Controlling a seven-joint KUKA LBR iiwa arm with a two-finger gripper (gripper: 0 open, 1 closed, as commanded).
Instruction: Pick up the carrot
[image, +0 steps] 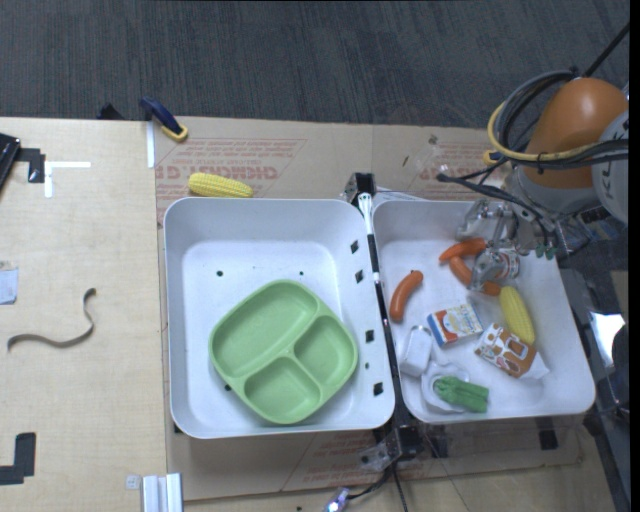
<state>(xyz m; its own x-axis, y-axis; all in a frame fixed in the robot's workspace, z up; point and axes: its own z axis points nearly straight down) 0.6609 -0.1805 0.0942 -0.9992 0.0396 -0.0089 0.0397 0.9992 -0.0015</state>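
Observation:
An orange carrot (461, 252) lies in the right bin (572, 330) near its back wall, pointing toward the front right. My gripper (493, 266) is down right over the carrot's middle and hides part of it. An orange tip shows just below the gripper. The grey arm with its orange band comes in from the right above it.
The right bin also holds an orange-red sausage (405, 295), a corn cob (517, 313), a small box (456, 324), an orange packet (505, 352), a white piece (416, 350) and a green item (461, 393). A green divided plate (283, 350) sits in the left bin. Another corn cob (220, 185) lies behind it.

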